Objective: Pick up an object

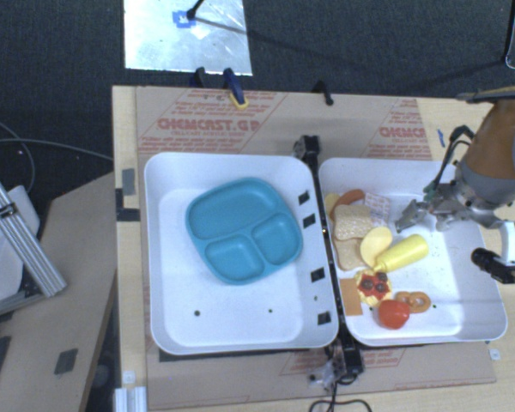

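**Yellow bottle lies just below-left of the tool in right bin**

Yellow plastic squeeze bottle (402, 252) rests on its side in the right bin (481, 316), long axis running from lower left to upper right, its upper-right end the one nearer the arm. The tool (409, 219), reaching in from the right on the grey arm w/ orange band (498, 140), hangs over the bin's upper middle; the bottle sits just beside it, toward the camera and a touch left. Nothing shows between the tool's tips; whether they stand apart or together cannot be told from this angle.

Other candidates crowd the bin's left side: bread slice (354, 222), a pale yellow piece (375, 244) touching the bottle's lower-left end, a sausage (349, 197) near the top, a tomato (393, 314) and a pretzel-like ring (415, 300) nearer the front. A blue divided tray (243, 230) lies alone in the left bin (167, 316), well apart from the arm.

Judgement: bottle is the nearest pick, approx. a short move down and left; closing across its narrow width, not along its length, looks the surer grip.
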Motion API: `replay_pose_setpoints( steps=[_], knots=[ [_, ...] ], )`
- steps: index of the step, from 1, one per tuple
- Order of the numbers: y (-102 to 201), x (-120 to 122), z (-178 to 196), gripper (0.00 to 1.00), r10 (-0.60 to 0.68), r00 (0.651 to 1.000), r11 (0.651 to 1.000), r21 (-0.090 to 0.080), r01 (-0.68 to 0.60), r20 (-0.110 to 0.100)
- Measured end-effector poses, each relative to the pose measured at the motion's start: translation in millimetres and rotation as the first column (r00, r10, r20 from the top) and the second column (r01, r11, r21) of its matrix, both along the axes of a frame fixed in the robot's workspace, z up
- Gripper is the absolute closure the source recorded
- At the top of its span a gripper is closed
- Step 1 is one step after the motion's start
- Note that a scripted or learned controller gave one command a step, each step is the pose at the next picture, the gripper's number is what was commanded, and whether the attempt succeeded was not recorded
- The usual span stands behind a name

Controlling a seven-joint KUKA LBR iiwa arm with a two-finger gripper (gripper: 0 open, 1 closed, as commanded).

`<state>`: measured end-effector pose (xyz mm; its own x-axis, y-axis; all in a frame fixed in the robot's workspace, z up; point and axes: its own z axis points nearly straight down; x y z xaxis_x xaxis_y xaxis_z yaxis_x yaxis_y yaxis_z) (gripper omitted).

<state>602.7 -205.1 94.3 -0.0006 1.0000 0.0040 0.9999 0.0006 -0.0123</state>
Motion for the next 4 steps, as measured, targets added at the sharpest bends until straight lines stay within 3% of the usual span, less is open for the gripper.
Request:
replay_pose_setpoints(
  steps=[1,2,3,4],
  knots=[
    [32.9,-63.2,-11.4,0.00,0.000,1.000,1.000,-0.001,0.000,0.006],
    [31.0,-58.7,1.1,1.00,0.001,1.000,1.000,-0.005,-0.001,0.016],
    [82.7,-87.1,67.8,1.00,0.007,1.000,1.000,-0.004,-0.007,0.017],
    [151.7,-107.5,94.6,1.00,0.010,1.000,1.000,-0.001,-0.010,0.014]
  ],
)
